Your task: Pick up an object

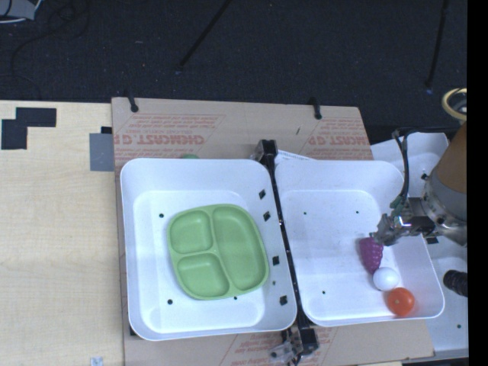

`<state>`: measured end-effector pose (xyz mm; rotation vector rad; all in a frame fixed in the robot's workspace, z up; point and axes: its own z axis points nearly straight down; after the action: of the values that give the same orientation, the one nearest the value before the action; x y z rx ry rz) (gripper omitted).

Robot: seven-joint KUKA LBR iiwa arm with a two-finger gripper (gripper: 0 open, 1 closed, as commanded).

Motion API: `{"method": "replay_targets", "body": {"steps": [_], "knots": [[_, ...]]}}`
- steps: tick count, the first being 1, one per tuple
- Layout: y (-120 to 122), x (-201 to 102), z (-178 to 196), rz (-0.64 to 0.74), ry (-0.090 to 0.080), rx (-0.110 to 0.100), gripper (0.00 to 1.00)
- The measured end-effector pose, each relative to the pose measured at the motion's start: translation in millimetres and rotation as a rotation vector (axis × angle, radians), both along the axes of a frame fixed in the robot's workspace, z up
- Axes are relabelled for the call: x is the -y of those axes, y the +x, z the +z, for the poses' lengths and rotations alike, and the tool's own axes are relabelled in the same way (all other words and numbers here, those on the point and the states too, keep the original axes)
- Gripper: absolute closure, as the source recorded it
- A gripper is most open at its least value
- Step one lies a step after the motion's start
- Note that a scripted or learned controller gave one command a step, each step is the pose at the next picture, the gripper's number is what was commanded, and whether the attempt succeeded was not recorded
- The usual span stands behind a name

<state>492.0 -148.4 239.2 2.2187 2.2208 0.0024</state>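
In the right bin (pixel 328 204) three small objects lie near its right wall: a purple object (pixel 371 255), a white ball (pixel 385 278) just below it, and an orange ball (pixel 400 301) at the front right corner. My gripper (pixel 387 232) hangs over the right side of that bin, its tip directly above the upper end of the purple object. Whether it touches the purple object cannot be told. The arm comes in from the right edge of the view.
The left bin (pixel 145 197) holds a green divided plate (pixel 217 251) with three compartments. A black divider clip strip (pixel 278 242) runs between the bins. Both bins rest on a cardboard sheet (pixel 236 128) on the wooden bench.
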Motion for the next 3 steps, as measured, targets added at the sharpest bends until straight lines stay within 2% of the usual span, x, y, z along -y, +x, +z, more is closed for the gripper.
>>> {"method": "replay_targets", "body": {"steps": [2,3], "knots": [[22,-99,-23,0.003,0.003,-0.007,1.00],[36,-145,-12,0.003,0.001,-0.005,1.00]]}}
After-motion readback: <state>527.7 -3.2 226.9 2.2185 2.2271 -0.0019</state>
